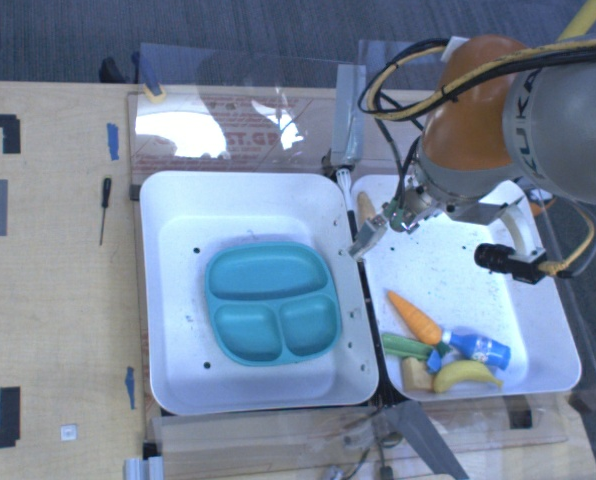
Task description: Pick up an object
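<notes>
While nearest in the right bin (548, 353) lie banana (465, 375), blue bottle (475, 347) and carrot (415, 316), the gripper (376, 230) hangs farther back by the divider, well apart; whether open, cannot tell.

Right bin's (548, 368) upper floor open

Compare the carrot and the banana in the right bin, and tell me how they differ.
The carrot is orange and straight; the banana is yellow and curved. The carrot lies slantwise, farther up the right bin; the banana lies almost level near the bin's front edge. Both look like toy food in one cluster.
</notes>
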Controlling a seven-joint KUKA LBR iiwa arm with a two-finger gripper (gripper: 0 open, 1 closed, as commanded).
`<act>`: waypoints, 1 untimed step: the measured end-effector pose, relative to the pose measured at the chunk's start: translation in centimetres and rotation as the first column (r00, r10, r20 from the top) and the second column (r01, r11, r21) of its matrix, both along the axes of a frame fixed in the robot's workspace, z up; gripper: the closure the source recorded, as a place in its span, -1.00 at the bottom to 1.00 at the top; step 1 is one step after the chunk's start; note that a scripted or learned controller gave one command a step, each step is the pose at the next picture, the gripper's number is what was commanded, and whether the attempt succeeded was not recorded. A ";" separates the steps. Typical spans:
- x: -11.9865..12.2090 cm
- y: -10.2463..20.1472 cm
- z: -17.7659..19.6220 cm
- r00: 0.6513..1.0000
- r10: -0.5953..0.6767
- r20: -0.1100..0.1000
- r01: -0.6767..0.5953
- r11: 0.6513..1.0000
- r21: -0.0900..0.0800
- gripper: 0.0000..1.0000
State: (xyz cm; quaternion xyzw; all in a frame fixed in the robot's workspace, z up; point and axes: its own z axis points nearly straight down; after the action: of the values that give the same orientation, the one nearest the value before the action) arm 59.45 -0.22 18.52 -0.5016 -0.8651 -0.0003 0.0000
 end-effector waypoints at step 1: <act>-9.5 -3.1 -0.1 1.000 -0.004 0.000 0.004 1.000 -0.002 -1.00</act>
State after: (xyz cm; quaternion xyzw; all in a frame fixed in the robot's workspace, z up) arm 49.98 -3.27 18.46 -0.5035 -0.8640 0.0003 -0.0005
